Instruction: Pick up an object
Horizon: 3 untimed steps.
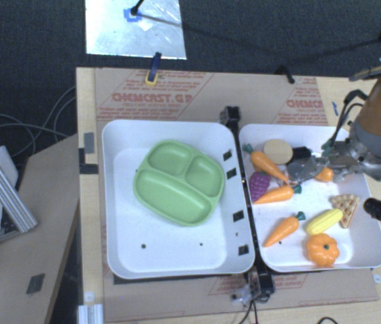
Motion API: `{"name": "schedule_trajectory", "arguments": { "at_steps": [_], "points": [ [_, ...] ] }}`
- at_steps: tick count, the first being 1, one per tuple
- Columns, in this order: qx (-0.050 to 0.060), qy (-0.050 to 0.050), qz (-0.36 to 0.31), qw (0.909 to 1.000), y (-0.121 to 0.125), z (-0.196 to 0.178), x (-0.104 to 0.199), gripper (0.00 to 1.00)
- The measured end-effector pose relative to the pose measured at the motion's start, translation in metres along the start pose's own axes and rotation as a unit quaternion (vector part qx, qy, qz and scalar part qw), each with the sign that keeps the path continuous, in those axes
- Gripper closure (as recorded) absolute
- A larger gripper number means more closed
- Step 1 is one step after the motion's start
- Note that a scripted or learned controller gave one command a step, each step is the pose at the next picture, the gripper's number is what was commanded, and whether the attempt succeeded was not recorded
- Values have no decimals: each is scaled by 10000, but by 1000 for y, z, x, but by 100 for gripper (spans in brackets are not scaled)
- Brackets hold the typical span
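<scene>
The right bin [366, 252] holds toy food. Three carrots lie in it: one near the top left [268, 165], one in the middle [273, 194], one lower down [282, 229]. Purple grapes [259, 183] sit by the left wall and a tan bun [277, 151] lies at the back. A yellow corn cob [324, 220], an orange pumpkin [322, 249] and a waffle piece [344, 206] are on the right side. My gripper [301, 171] is low in this bin, between the two upper carrots and a small orange piece [324, 175]. Nothing is visibly held.
The left bin [126, 248] holds a green divided plate [179, 182]. A black divider with clips [239, 181] runs between the bins. The arm [379, 123] comes in over the right bin's far right corner.
</scene>
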State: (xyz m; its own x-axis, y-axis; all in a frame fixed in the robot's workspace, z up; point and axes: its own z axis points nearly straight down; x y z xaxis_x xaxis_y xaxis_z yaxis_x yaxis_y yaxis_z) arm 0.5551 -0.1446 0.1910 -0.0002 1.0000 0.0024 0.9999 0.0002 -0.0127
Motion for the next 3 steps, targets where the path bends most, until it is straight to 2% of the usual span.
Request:
{"name": "schedule_trajectory", "arguments": {
  "at_steps": [1,3],
  "points": [
    [-71,-12,-15,10000,3,-8,1,0],
    [-59,-6,-10,10000,4,81,12,0]
  ]
}}
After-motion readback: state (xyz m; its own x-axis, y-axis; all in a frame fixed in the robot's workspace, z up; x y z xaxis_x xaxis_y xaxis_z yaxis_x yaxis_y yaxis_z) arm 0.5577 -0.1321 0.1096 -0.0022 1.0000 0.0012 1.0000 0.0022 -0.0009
